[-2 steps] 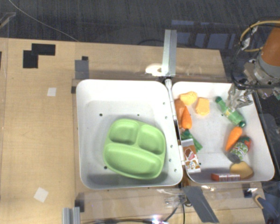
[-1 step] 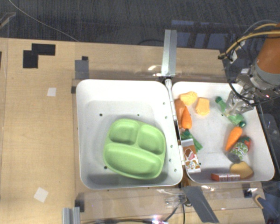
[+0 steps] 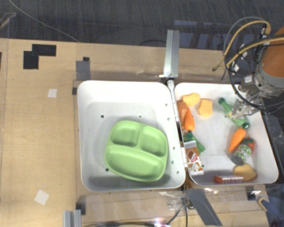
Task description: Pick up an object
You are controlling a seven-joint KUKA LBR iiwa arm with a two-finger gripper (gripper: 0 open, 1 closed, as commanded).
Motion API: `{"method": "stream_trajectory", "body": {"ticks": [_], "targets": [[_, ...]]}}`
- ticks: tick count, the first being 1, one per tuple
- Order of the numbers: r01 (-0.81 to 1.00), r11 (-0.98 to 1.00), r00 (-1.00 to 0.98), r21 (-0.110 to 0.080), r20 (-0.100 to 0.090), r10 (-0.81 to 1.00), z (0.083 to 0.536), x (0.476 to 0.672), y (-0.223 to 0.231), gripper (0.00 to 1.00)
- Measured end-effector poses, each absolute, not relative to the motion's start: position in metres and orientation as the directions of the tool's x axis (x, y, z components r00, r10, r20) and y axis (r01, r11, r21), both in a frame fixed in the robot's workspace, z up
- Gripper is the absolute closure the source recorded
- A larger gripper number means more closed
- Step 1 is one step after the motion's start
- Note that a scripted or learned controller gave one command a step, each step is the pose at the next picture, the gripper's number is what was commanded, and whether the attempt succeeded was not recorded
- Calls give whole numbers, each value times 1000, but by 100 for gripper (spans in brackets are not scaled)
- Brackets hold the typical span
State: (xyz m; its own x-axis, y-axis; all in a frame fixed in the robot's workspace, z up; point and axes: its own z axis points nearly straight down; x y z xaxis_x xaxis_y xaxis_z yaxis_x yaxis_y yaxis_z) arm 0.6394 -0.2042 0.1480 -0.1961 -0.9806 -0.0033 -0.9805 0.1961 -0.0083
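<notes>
White plastic bins, two, sit side by side on the wooden bench (image 3: 33, 141). Left bin (image 3: 92, 126): one green divided plate (image 3: 136, 150), three compartments, lying flat and slightly skewed

Right bin (image 3: 270, 171), going left to right: one orange carrot (image 3: 185, 116) along the left wall; one small carton (image 3: 194, 159) with a green piece just above it; two yellow-orange food pieces, one rounded (image 3: 191, 99), one wedge-like (image 3: 206, 108); one red bar (image 3: 228, 179) at the front wall; one green bottle (image 3: 233, 112) lying tilted; one second carrot (image 3: 237, 140); one dark can (image 3: 244, 151) touching that carrot's lower end; one tan rounded piece (image 3: 246, 172) near the front right corner

Gripper (image 3: 240, 109) sits low over the upper right part of the right bin, at the green bottle. Whether it is spread or pinched cannot be told from this slant, and no item is clearly seen between them

Judgement: step in hand is the descent/grasp on the green bottle, the likely target. To do it well, the gripper should straddle the bottle across its narrow width, not along its length, and centre on the body rather than the cap end, since a tilted round bottle may roll out. Lift should go straight up, clear of the nearby carrot and the bin's right wall
</notes>
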Motion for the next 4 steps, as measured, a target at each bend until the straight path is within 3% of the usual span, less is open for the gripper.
{"method": "stream_trajectory", "body": {"ticks": [1, 2, 3, 4], "targets": [[-973, 229, -229, -20, -4, -973, 254, 673, -168, 100], [-995, -102, 102, -2, -3, -995, 146, 621, -199, 100], [-976, 217, -216, -13, -4, -976, 261, 655, -171, 100], [-1000, -20, 20, 0, -5, -1000, 129, 659, -184, 100]]}}
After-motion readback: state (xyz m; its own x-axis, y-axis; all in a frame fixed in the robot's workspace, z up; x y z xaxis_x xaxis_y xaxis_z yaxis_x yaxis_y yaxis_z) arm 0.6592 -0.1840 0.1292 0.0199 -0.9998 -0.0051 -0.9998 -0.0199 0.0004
